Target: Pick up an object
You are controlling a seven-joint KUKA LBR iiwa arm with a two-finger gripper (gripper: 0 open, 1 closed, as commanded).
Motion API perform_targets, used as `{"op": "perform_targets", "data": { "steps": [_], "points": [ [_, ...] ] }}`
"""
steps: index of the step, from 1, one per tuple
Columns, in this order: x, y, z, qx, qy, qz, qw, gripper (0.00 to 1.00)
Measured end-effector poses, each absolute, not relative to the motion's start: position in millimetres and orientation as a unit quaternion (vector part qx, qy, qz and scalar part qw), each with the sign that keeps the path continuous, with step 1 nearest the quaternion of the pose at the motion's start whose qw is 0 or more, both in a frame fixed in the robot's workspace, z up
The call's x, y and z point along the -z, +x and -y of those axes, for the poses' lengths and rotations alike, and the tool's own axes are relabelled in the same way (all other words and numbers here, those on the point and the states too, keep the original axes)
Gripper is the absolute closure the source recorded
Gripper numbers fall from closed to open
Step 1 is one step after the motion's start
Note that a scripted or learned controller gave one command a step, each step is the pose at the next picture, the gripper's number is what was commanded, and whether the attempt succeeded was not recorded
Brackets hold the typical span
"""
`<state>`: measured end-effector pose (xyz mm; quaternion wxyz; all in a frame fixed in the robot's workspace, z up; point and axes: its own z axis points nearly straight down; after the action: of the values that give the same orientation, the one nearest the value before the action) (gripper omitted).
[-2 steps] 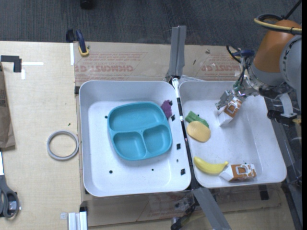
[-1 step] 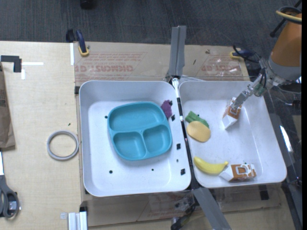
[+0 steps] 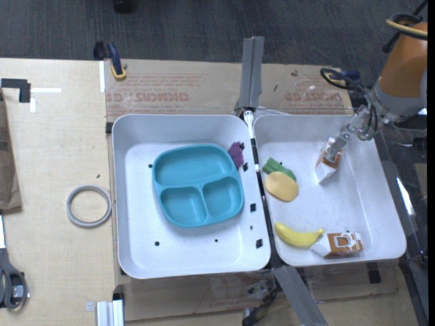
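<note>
**Gripper poised at the far corner of the right bin, a small carton at its tips**

The gripper (image 3: 334, 149) hangs over the upper part of the right bin (image 3: 387, 182), its arm (image 3: 402, 66) coming in from the right. Just below the fingertips sits a small white-and-brown carton (image 3: 328, 163), tilted, its long axis running roughly in line with the fingers' slant. The carton looks to be touching or nearly touching the tips, but whether the fingers are spread around it, pinching it, or closed above it cannot be told at this size.

The other candidates lie farther from the fingers, all down and to the left: a yellow lemon-like piece (image 3: 281, 187) with a green item (image 3: 277, 167) beside it, then a banana (image 3: 298, 235) and a second brown-and-white carton (image 3: 343, 244) near the bin's front wall. The left bin (image 3: 129, 202) holds a blue divided tray (image 3: 197, 185).

In my judgement the carton at the fingertips is the nearest target, so the coming move turns on closing across its short side.
</note>
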<state>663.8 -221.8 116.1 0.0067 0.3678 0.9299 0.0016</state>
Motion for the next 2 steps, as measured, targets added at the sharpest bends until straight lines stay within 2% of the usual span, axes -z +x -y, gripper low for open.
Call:
{"op": "perform_targets", "data": {
  "steps": [1,2],
  "points": [
    [-107.5,660.2,222.3,-0.0009,0.165,-0.986,0.012,0.0],
    [-123.0,665.1,224.5,-0.0001,0.167,-0.986,0.023,1.0]
  ]
}}
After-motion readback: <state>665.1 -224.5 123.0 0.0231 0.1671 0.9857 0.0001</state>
